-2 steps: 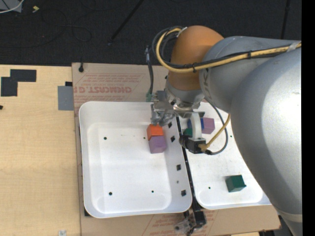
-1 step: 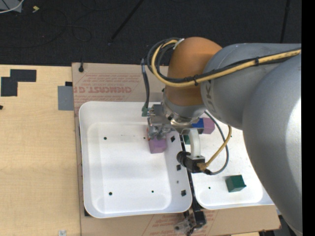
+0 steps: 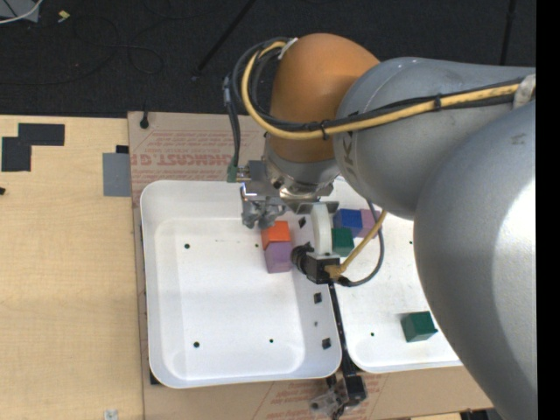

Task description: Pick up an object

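Observation:
My gripper (image 3: 296, 234) hangs low over the right edge of the left bin (image 3: 175, 322), under the orange wrist band. An orange block (image 3: 277, 232) and a purple block (image 3: 278, 256) sit stacked close together right beside it, at the bin's upper right. Whether either block is held is hidden by the wrist. In the right bin (image 3: 385, 348), just past the divider, lie a blue block (image 3: 352, 220) and a green block (image 3: 343, 240). A dark green block (image 3: 418, 325) rests further forward in that bin.
The large grey arm covers most of the right bin and the upper right of the view. A yellow cable (image 3: 367, 252) loops down by the divider between the bins. Cardboard bench surface (image 3: 70, 278) lies to the left.

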Controlling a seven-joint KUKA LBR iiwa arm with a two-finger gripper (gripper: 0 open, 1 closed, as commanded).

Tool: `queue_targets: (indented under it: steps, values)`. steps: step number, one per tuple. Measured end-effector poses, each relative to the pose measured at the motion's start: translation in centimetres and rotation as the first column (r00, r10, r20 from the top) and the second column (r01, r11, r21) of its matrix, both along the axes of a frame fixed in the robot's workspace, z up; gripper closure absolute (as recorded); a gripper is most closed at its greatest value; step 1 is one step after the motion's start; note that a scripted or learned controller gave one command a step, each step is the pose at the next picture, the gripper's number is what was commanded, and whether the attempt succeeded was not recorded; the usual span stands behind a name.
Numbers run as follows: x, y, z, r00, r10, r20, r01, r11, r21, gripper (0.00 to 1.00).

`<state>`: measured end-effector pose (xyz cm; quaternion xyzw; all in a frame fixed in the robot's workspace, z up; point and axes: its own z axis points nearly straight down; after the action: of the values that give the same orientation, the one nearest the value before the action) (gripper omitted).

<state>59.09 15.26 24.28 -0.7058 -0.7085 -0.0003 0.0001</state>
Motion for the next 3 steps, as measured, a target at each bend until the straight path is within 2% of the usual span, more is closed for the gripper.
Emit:
queue_targets:
  steps: [1, 2, 3]
  values:
    - [-1.3, 6.8, 1.9, 1.0, 0.004, -0.003, -0.004, 1.0, 0.002, 1.0]
    - [-6.5, 9.2, -0.5, 1.0, 0.0, -0.01, 0.0, 1.0, -0.003, 1.0]
    - [-1.1, 8.9, -7.8, 1.0, -0.005, -0.008, 0.005, 1.0, -0.006, 1.0]
